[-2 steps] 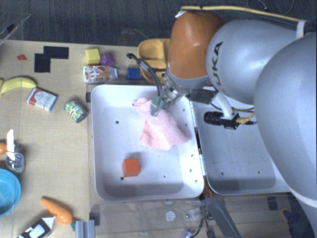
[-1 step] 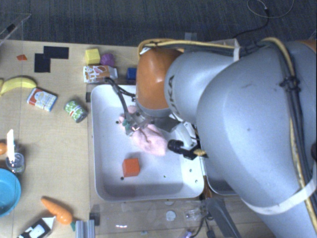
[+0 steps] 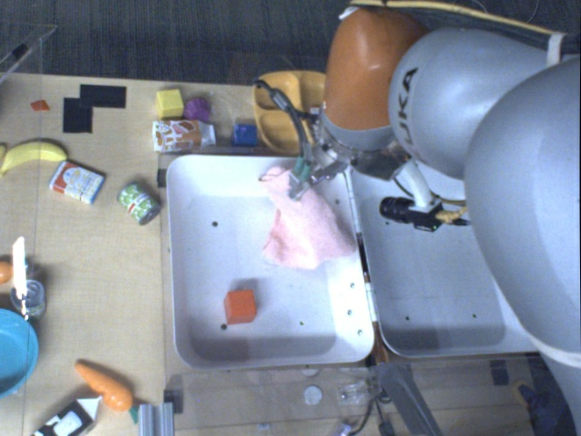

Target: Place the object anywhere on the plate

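Arm: grey KUKA arm [image 3: 508,153] bulks largest and nearest the lens, its orange band [image 3: 368,66] just above the wrist.
Gripper: the gripper [image 3: 300,184] sits at the far edge of the left bin [image 3: 195,271], its fingers pinched on the top corner of the pink cloth [image 3: 304,225].
Cloth position: hanging and spreading below the gripper, toward the near side, its lower part resting on the bin floor.
Cloth axis: long axis runs from the pinched corner diagonally down and slightly right; the free broad end points away from the gripper.
Orange cube [image 3: 241,305]: well below the gripper, apart from the cloth.
Plate: I cannot tell which object is the plate; a blue dish [image 3: 16,352] lies far left of the gripper.
Risk: a corner pinch is thin, so the cloth may slip free when lifted.
Risk: trailing fabric could drag on the bin wall or drape off the plate's rim.
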You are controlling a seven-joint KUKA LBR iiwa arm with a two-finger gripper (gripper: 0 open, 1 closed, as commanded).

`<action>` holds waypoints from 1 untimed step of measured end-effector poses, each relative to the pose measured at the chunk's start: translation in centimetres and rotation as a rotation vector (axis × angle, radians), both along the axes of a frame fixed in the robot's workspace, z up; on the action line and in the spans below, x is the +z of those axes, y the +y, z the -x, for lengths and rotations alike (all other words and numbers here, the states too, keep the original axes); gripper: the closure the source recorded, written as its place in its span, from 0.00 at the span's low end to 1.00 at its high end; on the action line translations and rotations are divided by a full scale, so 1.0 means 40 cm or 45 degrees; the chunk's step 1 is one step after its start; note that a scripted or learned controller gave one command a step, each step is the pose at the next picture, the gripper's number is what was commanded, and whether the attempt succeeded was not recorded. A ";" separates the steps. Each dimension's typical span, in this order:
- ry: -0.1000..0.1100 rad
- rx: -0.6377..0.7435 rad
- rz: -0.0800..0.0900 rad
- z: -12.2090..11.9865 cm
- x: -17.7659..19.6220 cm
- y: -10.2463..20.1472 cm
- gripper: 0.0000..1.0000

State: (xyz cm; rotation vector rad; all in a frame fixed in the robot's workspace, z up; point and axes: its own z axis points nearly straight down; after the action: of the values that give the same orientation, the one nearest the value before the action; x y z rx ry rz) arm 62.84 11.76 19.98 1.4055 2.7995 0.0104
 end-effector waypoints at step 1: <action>0.009 -0.067 0.000 0.100 -0.094 0.060 1.00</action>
State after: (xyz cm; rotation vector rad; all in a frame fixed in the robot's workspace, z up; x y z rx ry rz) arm 58.84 14.17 16.20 1.4814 2.7674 0.0048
